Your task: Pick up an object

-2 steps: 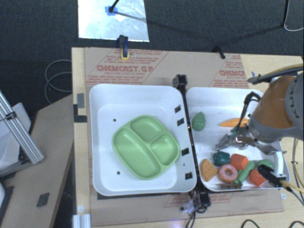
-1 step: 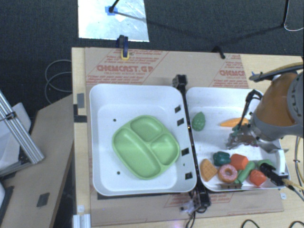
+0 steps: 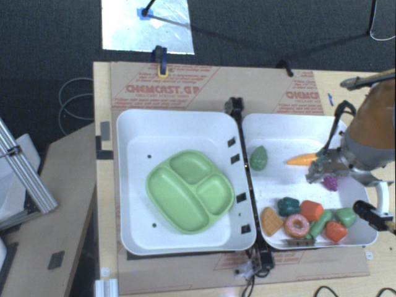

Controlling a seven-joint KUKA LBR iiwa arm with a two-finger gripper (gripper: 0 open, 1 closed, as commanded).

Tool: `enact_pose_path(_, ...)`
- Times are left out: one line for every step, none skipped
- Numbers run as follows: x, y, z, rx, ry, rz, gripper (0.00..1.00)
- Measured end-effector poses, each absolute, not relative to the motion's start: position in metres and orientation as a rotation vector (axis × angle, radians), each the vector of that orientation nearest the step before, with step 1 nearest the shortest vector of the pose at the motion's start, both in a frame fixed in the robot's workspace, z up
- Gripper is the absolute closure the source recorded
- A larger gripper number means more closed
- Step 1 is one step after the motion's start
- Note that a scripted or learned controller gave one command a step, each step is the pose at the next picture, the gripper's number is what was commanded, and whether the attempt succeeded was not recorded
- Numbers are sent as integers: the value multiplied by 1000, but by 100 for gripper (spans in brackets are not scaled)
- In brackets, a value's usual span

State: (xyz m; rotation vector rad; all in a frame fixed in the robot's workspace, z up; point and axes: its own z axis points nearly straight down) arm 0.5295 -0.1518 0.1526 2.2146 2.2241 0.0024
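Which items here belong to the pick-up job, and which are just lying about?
Job: gripper; right bin; its toys: carrot, purple piece, green lump, donut.
Lying about: green divided plate; left bin; blue clamp.

I am reaching in from the right over the right-hand bin, my orange-banded forearm sloping down and leftward from that bin's right wall. My grey wrist is bending toward the bin's middle, and my gripper is hanging low just above the bin's floor.
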Motion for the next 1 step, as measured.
enact_pose_path(534,-147,195,2214,2226,2,100)
